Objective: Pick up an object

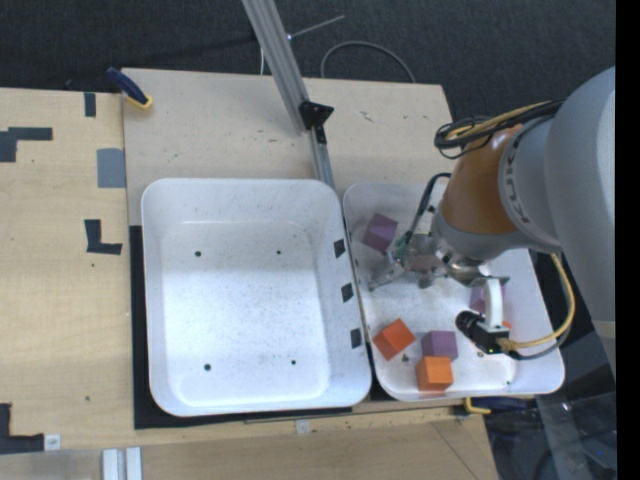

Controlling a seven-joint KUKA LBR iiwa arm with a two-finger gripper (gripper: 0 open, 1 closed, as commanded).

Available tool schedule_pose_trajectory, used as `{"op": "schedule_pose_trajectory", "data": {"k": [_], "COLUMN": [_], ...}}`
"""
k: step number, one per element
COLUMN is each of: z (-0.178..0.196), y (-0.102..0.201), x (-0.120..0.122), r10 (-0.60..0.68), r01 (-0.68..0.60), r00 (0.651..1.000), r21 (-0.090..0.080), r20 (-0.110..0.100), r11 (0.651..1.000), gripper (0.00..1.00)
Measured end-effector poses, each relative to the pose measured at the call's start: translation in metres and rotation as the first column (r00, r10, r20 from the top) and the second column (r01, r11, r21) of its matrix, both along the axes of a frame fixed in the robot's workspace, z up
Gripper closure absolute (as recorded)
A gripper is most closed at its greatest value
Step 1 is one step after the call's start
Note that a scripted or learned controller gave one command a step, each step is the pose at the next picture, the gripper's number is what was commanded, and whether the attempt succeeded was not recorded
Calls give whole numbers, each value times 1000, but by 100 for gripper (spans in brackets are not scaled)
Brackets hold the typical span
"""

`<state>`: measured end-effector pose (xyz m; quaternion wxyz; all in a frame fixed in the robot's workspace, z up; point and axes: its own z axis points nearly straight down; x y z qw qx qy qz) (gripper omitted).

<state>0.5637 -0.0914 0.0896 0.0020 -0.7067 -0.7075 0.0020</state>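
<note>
Down in the right bin (530,368), my gripper (392,266) hangs from the grey arm with its orange band (475,193). A purple cube (380,232) lies just above and left of the gripper, very close to it. Toward the bin's front sit an orange cube (394,338), a second purple cube (439,345) and another orange cube (434,373). A pale purple block (490,295) peeks out beside the wrist, partly covered by it. Whether anything sits in the gripper is hidden by its own body.
The large left bin (160,268) stands beside the right one, their rims touching. A slanted metal pole (280,53) crosses the bench behind the bins. A black cable (480,333) loops near the wrist. A blue and yellow tool (130,88) lies far left.
</note>
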Motion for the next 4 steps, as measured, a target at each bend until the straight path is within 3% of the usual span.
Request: {"op": "schedule_pose_trajectory", "data": {"k": [1,4], "z": [11,127], "y": [1,-1], "x": [1,4], "r10": [2,0], "r01": [-2,0], "r00": [1000,1000], "r21": [1,0], "r20": [2,8], "r11": [1000,1000], "gripper": [100,100]}}
